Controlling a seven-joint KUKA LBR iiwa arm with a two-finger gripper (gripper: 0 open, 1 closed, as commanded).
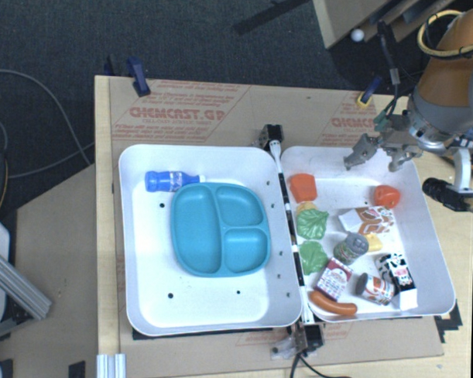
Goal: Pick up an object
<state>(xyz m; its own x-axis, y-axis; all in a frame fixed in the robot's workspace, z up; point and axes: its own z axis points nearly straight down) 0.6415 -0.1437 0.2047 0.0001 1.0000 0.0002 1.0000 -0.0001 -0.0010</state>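
Left bin (140,297): white, shallow, on the counter (104,218); holds 2 things.
Blue bottle (171,180): lying on its side near the bin's far-left corner, just beside the tray.
Blue tray (220,228): 3 compartments, mid-bin, flat.
Right bin (435,261): white, touching the left bin along the middle edge; cluttered w/ small items.
Orange block (302,187): far-left part of the right bin.
Green pieces (312,223): 2, just below the orange block.
Sausage (332,305): near edge, beside a small red-white carton (335,280).
Can (351,247): mid-bin, amid cartons.
Tomato-like red item (386,196): far-right part, closest item to the fingers.
Gripper (383,153): over the bin's far edge, fingers spread apart, nothing between them.
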